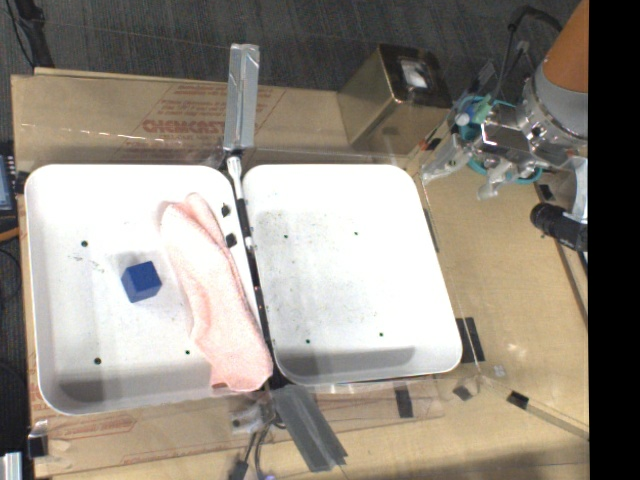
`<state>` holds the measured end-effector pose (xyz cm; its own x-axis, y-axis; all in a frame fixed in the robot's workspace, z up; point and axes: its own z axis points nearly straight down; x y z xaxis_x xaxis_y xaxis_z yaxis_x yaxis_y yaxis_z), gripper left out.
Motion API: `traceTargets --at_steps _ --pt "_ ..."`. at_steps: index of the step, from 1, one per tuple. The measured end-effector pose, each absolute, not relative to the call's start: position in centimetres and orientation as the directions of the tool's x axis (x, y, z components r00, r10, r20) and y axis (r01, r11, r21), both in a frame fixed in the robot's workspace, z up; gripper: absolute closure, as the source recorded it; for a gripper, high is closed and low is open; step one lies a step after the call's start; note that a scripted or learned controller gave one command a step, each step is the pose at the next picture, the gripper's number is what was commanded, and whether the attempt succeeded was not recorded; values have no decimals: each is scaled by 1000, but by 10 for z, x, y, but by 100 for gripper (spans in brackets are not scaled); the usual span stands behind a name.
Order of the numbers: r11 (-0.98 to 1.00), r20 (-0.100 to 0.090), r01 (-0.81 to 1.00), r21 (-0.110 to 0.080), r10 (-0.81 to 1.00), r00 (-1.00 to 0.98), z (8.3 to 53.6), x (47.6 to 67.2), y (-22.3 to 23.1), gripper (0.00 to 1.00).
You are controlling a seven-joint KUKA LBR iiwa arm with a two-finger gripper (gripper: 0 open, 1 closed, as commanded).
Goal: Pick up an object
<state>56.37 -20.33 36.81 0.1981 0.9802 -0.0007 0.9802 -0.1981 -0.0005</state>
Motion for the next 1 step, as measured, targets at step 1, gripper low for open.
traceTargets --at_steps 1 --pt "-46 0 999 -5 999 46 277 551 -203 0"
